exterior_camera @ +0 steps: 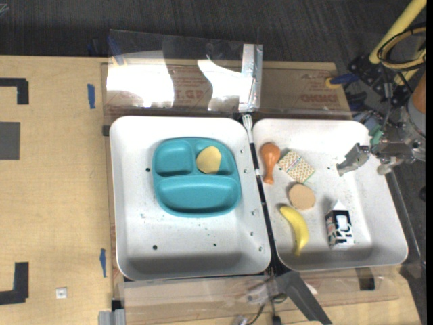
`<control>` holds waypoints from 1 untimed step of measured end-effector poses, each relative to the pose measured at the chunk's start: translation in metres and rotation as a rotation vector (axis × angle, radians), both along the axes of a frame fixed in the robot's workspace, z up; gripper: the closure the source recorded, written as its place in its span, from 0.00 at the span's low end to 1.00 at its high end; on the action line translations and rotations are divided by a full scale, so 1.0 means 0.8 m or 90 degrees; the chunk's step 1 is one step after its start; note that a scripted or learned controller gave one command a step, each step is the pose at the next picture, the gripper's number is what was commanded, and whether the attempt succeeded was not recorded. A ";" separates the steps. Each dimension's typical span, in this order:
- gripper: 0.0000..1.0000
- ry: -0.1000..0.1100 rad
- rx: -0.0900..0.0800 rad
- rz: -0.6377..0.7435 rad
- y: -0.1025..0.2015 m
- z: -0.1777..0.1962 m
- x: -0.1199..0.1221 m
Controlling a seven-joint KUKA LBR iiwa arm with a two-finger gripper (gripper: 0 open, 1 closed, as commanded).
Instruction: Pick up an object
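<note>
Banana [295, 227]: yellow, at the right bin's [379, 249] near edge, beside a small dark can [338, 227].
Right bin, further back: tan round disc [302, 197], patterned packet [297, 166], orange drumstick-shaped toy [269, 160].
Left bin [135, 235]: teal divided plate [196, 185] carrying a yellow lump [209, 159].
End effector [353, 160]: over the right bin's far right part, pinching nothing; finger state cannot be told.

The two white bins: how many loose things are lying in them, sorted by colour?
Yellow: 2, the banana and the round yellow piece on the tray
Teal: 1, the divided tray
Orange: 1, the drumstick-shaped toy
Tan: 1, the round cookie
Patterned: 1, the checked square
Black and white: 1, the small can
Total: 7
</note>
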State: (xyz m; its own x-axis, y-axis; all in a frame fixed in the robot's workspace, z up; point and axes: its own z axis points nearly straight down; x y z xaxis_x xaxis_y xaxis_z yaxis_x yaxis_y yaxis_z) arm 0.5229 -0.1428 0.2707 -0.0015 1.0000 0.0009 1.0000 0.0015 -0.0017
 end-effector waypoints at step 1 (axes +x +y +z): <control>0.00 -0.001 0.001 -0.019 0.025 0.016 -0.046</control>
